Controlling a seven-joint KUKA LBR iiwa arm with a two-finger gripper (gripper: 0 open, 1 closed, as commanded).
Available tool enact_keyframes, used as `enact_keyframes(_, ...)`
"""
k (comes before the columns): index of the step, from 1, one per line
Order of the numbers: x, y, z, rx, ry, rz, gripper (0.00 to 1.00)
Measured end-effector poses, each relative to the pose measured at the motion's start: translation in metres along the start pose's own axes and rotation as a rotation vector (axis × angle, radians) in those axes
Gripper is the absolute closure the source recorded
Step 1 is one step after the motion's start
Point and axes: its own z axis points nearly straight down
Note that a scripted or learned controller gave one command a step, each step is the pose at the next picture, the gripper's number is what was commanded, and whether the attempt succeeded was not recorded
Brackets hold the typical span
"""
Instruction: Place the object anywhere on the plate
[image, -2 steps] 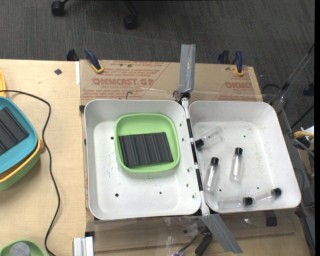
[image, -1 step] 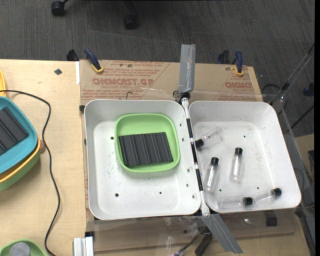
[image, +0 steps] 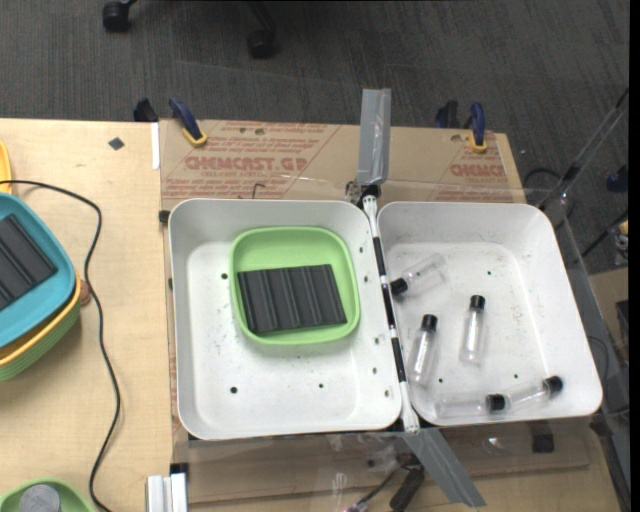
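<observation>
Jaws released or clenched, I cannot tell. On the worktop (image: 60, 420) two white bins stand side by side, touching along their middle walls. The left bin (image: 200, 400) holds a green plate (image: 290, 238), placed toward its far half, and a dark ribbed pad (image: 295, 298) lies flat on the plate. The objects of the task, clear vials with black caps, are all in the right bin (image: 540, 260), apart from the plate. One vial (image: 415, 274) lies near the middle wall, tilted. A second vial (image: 425, 345) and a third vial (image: 472, 328) lie near each other at the bin's middle, caps toward the far side. By the near wall lies a fourth vial (image: 522, 396); black caps show at both its ends, so it may be two. Brown cardboard (image: 260, 155) lies under the bins, and a black cable (image: 105, 380) runs over the worktop at the left.
</observation>
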Motion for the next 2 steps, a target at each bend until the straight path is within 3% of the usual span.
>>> enact_keyframes(1, 0.065, 0.013, -0.103, -0.001, 0.001, -0.006, 0.00)
enact_keyframes(2, 0.104, 0.021, -0.039, 0.000, 0.000, -0.009, 0.00)
